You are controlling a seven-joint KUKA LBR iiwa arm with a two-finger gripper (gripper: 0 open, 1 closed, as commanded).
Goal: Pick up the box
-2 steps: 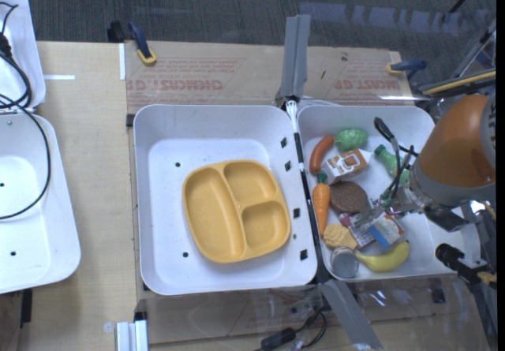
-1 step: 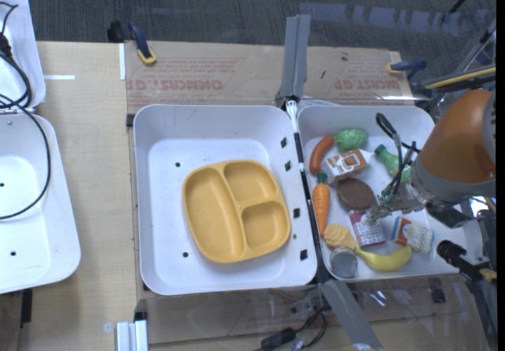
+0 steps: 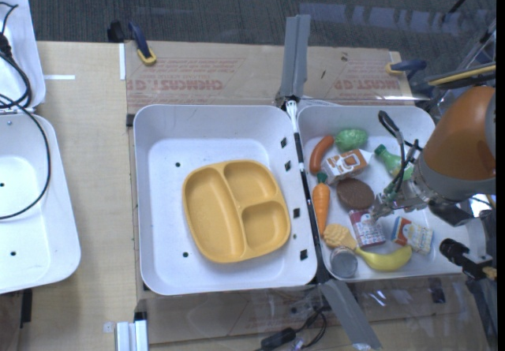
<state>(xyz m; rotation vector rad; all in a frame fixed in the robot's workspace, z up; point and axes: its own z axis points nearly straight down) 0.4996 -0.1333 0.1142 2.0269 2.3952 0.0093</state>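
From my feed, the arm's orange band (image 3: 467,136) bulges in from the right and covers the far corner of the right bin (image 3: 316,125), so whatever lies under it is lost to me. The gripper (image 3: 392,201) is a dark tangle of metal low over the toys, and I cannot tell its state from here.

The box (image 3: 367,229) I take to be the small carton with red and white print, lying flat just beside and below the gripper, between the brown disc (image 3: 356,194) and the banana (image 3: 385,258); its label is too small to read. A second printed carton (image 3: 346,163) sits further up beside the red sausage (image 3: 319,154). The left bin (image 3: 150,184) holds a yellow divided plate (image 3: 235,210).
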